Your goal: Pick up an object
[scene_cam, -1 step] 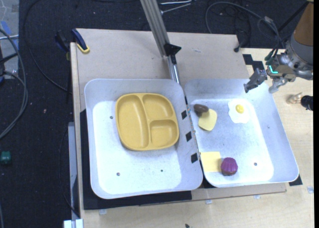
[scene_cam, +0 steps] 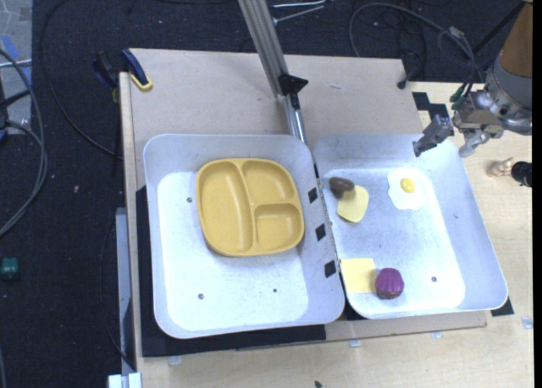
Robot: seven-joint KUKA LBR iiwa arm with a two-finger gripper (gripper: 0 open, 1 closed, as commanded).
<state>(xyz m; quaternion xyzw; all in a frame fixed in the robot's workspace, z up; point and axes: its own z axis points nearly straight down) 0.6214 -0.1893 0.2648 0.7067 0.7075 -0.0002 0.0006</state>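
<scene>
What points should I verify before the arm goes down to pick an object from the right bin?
1. Two-finger gripper above the right white bin's upper edge: ok.
2. Fingers open: ok.
3. Gripper carries nothing: ok.
4. White fried-egg toy with yellow yolk lies apart from other things: ok.
5. Small brown piece touches the pale yellow wedge: not ok for a clean single grasp.
6. Round purple toy touches the yellow square slice: not ok.

Your arm [scene_cam: 513, 64] enters at the frame's upper right, wrist angled down-left. Its gripper [scene_cam: 449, 136] hangs at mid-right with its 2 fingers spread apart.
</scene>
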